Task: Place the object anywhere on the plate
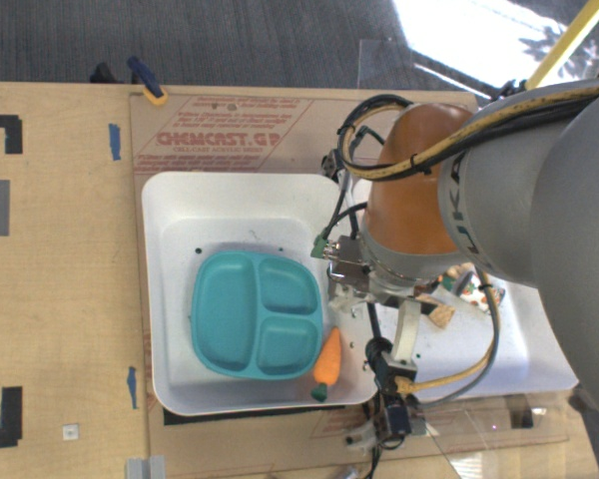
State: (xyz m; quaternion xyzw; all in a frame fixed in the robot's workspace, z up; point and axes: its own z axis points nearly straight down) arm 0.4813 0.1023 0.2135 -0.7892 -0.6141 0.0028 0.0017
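A: The orange toy carrot with a green stem end [326, 362] lies low and a little right of the middle of the frame. It rests inside the left shallow white plastic bin [170, 267], close to that bin's lower right corner, tilted with the green tip pointing down.

B: Where is the plate?

A: The teal plastic plate with three compartments [257, 313] sits in the same bin, just left of the carrot. The carrot leans against the plate's lower right edge or lies just beside it; it is not on the plate.

B: And the arm?

A: The grey arm with its orange band [419, 193] fills the right side of the frame, reaching down over the seam between the two bins. The claw is hidden beneath the wrist, so I cannot tell how it is set.

B: Anything else?

A: A brown cardboard sheet with red print [220, 133] lies under the bins on the wooden tabletop [50, 267].
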